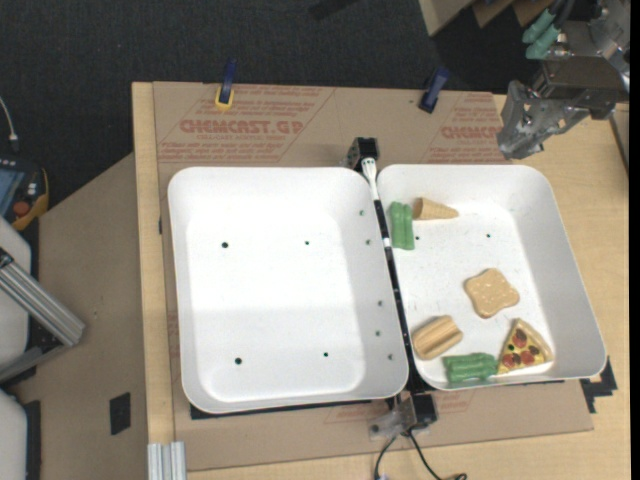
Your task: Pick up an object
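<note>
While the arm sits up at the top right, off the bins, status is:

gripper: above the bench past the right bin's far right corner, over brown board; nothing between its fingers; open or closed: can't tell, too blurred.
right bin: holds all six toy foods.
green stick: against the left wall, far end, lying along the wall.
cone piece: just beside the green stick's top, tip pointing right.
toast slice: mid bin, apart from the rest.
bread roll: near the left wall, tilted, toward the near edge.
green block: at the near edge, just below the bread roll, touching the pizza slice.
pizza slice: near right corner, point up.
left bin: white floor with four dark dots.
clamps: two at the board's far edge.
</note>
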Controlling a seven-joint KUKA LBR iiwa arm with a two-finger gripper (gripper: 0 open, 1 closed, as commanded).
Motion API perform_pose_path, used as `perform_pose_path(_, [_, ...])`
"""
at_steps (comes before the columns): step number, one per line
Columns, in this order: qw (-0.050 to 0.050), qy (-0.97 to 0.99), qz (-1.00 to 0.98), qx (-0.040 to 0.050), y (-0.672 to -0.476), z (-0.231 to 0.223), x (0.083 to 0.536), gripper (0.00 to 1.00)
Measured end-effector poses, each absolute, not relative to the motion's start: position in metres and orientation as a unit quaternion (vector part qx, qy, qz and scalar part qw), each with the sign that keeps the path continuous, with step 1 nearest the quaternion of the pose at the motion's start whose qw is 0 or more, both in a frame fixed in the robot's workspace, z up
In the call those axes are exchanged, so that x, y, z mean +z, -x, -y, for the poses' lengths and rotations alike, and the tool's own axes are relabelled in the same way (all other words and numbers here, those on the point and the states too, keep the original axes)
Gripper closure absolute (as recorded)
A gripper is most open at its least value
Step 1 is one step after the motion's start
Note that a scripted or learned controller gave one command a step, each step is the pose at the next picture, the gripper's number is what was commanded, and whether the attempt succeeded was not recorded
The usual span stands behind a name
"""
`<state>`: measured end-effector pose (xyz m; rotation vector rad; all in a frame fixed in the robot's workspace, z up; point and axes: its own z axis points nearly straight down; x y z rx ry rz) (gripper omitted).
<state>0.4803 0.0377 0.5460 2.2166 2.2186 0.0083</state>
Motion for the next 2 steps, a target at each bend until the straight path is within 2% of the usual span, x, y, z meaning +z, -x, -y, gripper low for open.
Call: perform_pose_path(2, [0.005,-0.706,-0.708,0.0053,-0.482,-0.039,0.567,1.00])
